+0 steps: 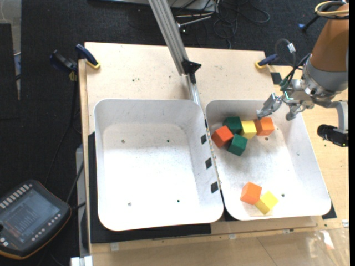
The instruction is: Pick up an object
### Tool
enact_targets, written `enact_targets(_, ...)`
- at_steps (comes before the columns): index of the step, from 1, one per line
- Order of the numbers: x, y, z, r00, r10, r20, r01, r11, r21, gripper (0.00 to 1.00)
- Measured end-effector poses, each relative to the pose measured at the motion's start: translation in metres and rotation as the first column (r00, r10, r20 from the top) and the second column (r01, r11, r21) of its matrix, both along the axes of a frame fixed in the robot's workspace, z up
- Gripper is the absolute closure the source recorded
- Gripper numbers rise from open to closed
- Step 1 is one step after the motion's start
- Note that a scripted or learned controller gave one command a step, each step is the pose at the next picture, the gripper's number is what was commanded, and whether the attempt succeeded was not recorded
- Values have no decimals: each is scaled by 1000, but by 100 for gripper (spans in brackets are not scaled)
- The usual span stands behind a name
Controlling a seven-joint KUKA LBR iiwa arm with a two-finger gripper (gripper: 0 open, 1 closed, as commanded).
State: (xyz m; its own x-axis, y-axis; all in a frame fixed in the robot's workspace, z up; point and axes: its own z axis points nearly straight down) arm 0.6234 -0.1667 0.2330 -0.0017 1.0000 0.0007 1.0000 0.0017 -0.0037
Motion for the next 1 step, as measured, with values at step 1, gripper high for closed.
enact_targets(1, 0, 0, 2, 1000, 1, 2, -1, 1000, -1, 0)
